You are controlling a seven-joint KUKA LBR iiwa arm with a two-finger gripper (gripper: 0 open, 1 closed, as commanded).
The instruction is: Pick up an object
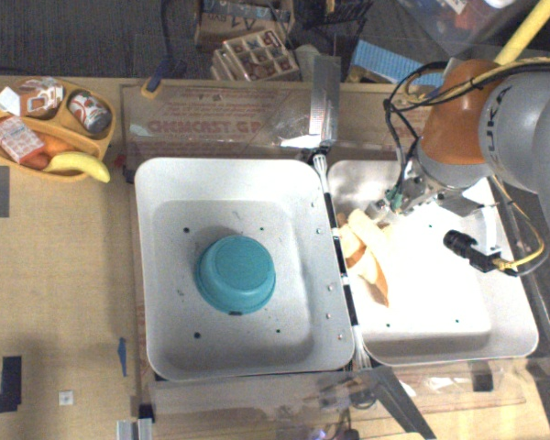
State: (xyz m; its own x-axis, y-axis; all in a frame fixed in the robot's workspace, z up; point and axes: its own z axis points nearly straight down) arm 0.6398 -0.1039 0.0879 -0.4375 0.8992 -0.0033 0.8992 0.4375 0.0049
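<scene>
Reaching in from the right, the grey arm [522, 126] with its orange band is seen bent over the right bin [458, 328], its gripper [391, 200] lowered near that bin's upper left corner. Whether the jaws are open or shut cannot be told, since the tip is small and blurred against the white wall; nothing is clearly seen between them. Just below and left of the gripper, a pale tan and orange object [365, 259] is laid along the left side of the right bin, close beside the tip, though contact cannot be judged. In the left bin [165, 200], a teal bowl [236, 273] is set upside down near the middle. On the bench at upper left, a yellow dish [9, 149] of toy food is placed, with a banana [81, 164] at its lower edge.
</scene>
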